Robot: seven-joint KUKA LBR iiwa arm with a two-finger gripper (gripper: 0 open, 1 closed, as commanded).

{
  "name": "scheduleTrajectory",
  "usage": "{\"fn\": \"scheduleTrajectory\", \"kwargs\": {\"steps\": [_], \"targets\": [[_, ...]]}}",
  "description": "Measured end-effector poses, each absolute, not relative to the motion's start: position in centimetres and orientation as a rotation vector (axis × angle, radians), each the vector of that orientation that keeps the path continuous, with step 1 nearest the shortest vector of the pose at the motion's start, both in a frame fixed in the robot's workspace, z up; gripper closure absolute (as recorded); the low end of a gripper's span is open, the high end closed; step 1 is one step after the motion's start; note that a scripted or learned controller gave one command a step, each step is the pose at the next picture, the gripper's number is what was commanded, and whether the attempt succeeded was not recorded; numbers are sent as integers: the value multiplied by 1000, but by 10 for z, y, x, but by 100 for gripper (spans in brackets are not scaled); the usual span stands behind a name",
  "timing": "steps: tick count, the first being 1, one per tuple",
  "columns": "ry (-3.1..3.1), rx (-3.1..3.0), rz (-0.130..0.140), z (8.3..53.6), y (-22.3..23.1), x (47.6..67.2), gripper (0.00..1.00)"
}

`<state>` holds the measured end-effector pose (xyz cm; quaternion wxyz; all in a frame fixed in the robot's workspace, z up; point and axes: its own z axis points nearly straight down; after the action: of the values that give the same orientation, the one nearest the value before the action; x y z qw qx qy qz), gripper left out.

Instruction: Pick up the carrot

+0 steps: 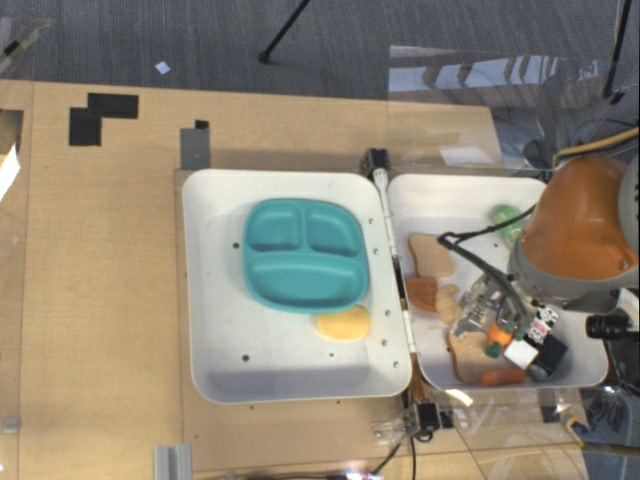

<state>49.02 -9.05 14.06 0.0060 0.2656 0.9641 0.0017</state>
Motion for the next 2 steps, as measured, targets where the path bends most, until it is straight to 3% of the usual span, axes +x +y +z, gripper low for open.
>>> {"fn": "scheduleTrajectory", "kwargs": {"steps": [1, 2], "targets": [[3009, 862, 3, 144, -102, 525, 100], [3126, 169, -1, 115, -135, 490, 100]]}}
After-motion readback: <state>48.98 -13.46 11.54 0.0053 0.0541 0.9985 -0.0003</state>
